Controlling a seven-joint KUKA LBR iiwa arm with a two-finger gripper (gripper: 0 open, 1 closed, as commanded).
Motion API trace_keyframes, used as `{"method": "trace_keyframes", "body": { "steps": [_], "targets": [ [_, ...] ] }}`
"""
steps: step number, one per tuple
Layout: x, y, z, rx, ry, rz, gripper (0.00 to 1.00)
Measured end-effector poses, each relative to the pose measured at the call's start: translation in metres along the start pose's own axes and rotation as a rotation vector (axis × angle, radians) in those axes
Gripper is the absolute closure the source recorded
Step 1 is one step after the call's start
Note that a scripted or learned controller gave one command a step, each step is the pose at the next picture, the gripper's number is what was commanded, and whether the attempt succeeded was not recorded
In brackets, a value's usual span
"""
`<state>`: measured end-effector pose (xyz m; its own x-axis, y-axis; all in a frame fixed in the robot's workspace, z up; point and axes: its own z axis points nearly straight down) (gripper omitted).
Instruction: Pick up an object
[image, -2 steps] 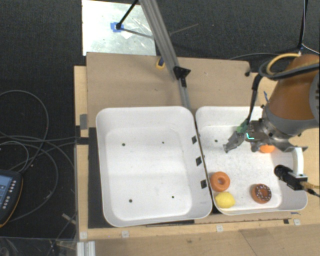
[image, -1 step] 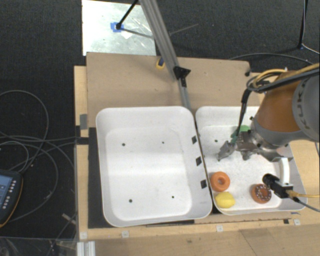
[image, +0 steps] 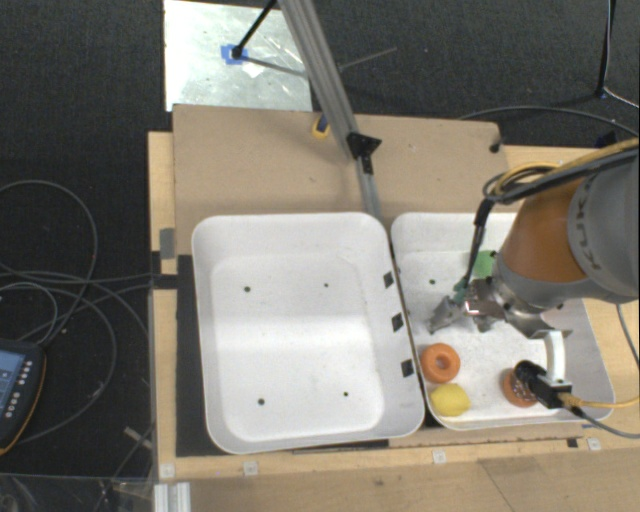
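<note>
Objects for the pick all sit in the right bin (image: 415, 235), so look there first: you have an orange ring (image: 440, 361) near the bin's left wall, a yellow lemon-shaped piece (image: 451, 400) just below it at the front edge and close to touching it, and a brownish round item (image: 518, 388) toward the front right, partly covered by black hardware and a yellow cable. A small green thing (image: 484, 264) peeks out beside the arm, too hidden for you to identify. Your arm (image: 560, 240) comes in from the right, its orange band over the bin's middle, and the gripper (image: 462, 312) sits low over the bin floor, just above and to the right of the orange ring, apart from it. You cannot tell how the claw stands from this angle, and nothing visible is caught in it. The left bin (image: 290, 330) lies alongside, touching the right one at the black clips.
</note>
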<state>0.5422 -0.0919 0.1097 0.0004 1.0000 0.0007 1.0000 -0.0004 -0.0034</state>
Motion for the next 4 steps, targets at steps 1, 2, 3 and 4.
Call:
{"method": "trace_keyframes", "body": {
  "steps": [1,2,3,4],
  "targets": [
    [0.0,0.0,0.02,-0.002,0.0,-0.001,0.0],
    [0.0,0.001,0.008,-0.006,0.0,-0.001,1.0],
    [0.0,0.005,-0.035,-0.008,-0.001,-0.005,1.0],
    [0.01,0.008,-0.089,-0.011,-0.001,-0.007,1.0]
  ]
}}
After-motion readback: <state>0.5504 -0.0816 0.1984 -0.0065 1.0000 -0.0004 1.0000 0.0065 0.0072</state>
